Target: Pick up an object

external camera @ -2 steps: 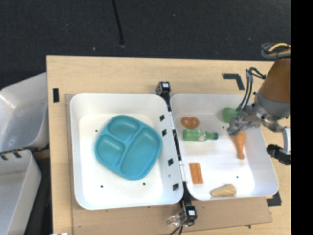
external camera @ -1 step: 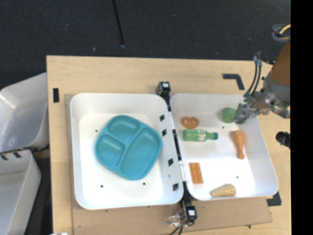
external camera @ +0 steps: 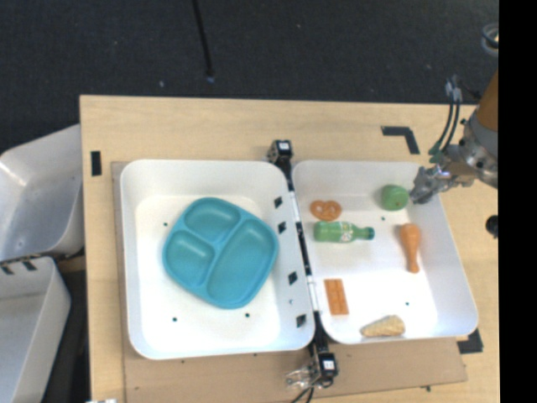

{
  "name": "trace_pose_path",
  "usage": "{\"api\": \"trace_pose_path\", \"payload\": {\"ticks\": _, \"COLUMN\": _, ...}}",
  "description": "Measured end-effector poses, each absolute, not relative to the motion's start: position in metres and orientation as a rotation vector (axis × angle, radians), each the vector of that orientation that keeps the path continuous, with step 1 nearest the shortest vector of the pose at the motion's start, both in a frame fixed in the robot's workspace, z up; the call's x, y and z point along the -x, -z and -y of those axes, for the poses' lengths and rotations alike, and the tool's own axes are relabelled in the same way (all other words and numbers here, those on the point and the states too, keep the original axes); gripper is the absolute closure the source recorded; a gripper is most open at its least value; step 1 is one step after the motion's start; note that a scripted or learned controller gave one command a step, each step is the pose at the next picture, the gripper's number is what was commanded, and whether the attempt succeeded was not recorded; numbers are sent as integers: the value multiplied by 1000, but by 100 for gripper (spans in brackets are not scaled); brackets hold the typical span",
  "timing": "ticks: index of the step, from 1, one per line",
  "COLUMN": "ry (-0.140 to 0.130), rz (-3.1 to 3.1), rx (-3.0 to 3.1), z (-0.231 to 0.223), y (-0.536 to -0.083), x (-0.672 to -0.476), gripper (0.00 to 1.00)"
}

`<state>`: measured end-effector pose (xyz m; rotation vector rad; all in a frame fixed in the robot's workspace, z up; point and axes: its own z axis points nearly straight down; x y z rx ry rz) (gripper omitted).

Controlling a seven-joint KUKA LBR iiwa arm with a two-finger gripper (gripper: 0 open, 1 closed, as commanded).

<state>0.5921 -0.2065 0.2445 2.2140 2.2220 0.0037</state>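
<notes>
My claw (external camera: 422, 185) sits at the upper right rim of the right bin (external camera: 457, 288), low over the wall, with my grey arm (external camera: 474, 145) reaching in from the right. Whether my fingers are apart or together I cannot tell; they are small and blurred against the rim, and nothing shows between them.

Just to the left of my claw, very near it or perhaps touching, lies a round green ball-like thing (external camera: 394, 196) in the bin's upper right part. Below it, along the right side, an orange carrot-shaped toy (external camera: 410, 245) lies roughly upright in the view, thick end upward. Toward the bin's left side a brown pretzel (external camera: 325, 211) rests, and just under it a green bottle (external camera: 342, 233) lies on its side, its cap pointing right toward the carrot. Lower down, near the divider, a flat orange rectangular piece (external camera: 336, 296) lies lengthwise, and near the bin's bottom edge sits a pale tan wedge (external camera: 383, 327), perhaps a slice of bread.

The left bin (external camera: 138, 309) holds a blue sectioned plate (external camera: 221, 253) with three compartments, sitting near its middle. Both bins rest side by side on a light wooden bench (external camera: 210, 128)
</notes>
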Motion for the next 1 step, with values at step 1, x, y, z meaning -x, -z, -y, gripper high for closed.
{"api": "trace_pose_path", "payload": {"ticks": 1, "ry": -1, "rz": -2228, "rx": -2214, "z": 147, "y": -238, "x": -593, "gripper": 100}}
